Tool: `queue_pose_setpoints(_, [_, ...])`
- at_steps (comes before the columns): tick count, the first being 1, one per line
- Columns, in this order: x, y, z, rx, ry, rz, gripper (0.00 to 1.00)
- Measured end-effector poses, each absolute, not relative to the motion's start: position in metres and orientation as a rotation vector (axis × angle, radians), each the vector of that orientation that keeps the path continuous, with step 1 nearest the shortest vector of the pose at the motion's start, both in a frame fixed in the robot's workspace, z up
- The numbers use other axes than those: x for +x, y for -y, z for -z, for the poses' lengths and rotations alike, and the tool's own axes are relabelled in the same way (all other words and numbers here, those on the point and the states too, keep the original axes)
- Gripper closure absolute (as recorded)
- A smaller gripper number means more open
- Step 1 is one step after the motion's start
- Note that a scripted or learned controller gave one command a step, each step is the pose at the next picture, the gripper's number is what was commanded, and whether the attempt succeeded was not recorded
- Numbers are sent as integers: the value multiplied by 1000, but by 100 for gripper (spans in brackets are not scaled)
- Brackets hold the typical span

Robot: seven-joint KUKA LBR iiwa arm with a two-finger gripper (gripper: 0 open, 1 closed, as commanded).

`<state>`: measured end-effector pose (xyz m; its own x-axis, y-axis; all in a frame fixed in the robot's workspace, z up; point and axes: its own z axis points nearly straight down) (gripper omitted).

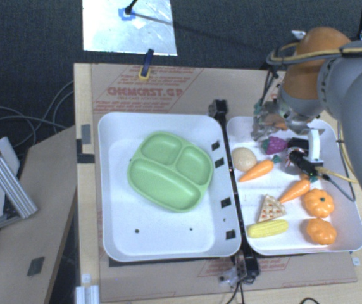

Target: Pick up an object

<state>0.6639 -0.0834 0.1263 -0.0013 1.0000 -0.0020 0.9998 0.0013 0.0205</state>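
My gripper (264, 129) hangs over the far left corner of the right bin (357, 228), reaching in from the right. Just in front of it lies a purple bunch of grapes (274, 145), close to the gripper's tip; whether they touch I cannot tell. A beige egg-shaped piece (243, 158) and a carrot (257, 170) lie to the front left of the grapes. A second carrot (294, 190), an orange pumpkin (318, 202), an orange fruit (321, 231), a pizza slice (270, 208) and a yellow corn cob (268, 228) fill the near half.
The left bin (121, 233) holds a green divided plate (170, 170). A black divider (228, 170) runs between the bins. The grey arm (352, 87) covers the right bin's far right side. A shiny sheet (129, 16) lies beyond the bench.
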Motion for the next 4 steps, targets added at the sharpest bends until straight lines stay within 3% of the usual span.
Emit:
queue_pose_setpoints(2, [668, 93, -228, 2214, -2222, -7, 100])
queue_pose_setpoints(3, [664, 41, -219, 2212, -2231, -3, 100])
queue_pose_setpoints(4, [646, -4, -215, 2213, -2230, -1, 100])
